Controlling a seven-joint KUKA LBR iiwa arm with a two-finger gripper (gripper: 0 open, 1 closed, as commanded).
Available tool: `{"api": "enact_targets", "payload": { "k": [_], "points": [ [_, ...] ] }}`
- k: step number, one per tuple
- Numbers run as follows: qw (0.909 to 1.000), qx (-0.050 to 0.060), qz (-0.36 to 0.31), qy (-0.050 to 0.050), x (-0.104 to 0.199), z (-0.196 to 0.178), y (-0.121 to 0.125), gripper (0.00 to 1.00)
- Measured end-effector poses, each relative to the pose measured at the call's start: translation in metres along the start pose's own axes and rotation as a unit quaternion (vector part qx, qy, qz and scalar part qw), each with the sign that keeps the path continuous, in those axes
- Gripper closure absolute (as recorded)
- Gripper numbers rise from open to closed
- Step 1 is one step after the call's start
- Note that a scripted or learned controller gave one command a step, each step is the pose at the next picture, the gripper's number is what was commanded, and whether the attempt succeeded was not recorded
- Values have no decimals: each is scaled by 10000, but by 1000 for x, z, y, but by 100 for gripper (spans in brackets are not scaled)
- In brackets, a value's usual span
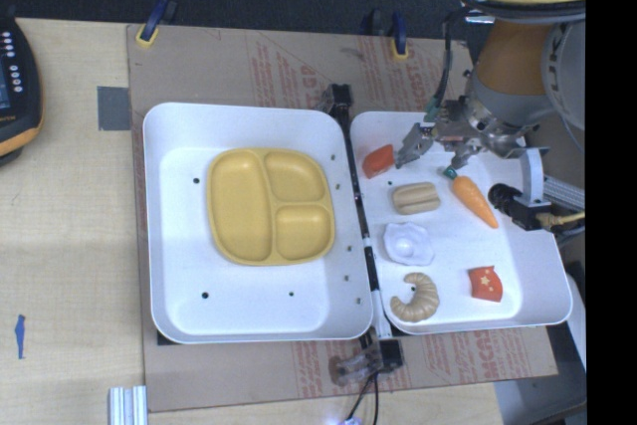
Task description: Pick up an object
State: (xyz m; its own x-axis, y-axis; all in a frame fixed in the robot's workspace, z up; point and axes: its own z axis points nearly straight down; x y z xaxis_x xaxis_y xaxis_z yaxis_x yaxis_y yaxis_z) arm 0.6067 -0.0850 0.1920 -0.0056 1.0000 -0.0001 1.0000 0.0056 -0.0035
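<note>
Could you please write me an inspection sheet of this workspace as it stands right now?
Surface: brown board on a pale bench, bearing a left bin and a right bin, side by side.
Job's things: in the right bin, an orange-red piece, a bread roll, a carrot, a white object, a croissant and a red piece.
Clutter: yellow divided tray in the left bin.
Grippers: gripper open above the right bin's far end, holding nothing.
Cables: dark cables by the arm's wrist.
Surroundings: clamps at the board's far edge; handheld controller at the left.
</note>
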Motion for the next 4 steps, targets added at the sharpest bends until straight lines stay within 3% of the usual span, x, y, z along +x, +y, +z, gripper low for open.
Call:
{"api": "enact_targets", "payload": {
  "k": [1,2,3,4],
  "points": [
    [10000,53,17,2,-20,107,-16,0],
    [10000,-31,-3,-3,-11,91,40,0],
    [10000,35,14,4,-8,101,-21,0],
    [10000,-10,23,-5,-32,100,-19,0]
  ]
}}
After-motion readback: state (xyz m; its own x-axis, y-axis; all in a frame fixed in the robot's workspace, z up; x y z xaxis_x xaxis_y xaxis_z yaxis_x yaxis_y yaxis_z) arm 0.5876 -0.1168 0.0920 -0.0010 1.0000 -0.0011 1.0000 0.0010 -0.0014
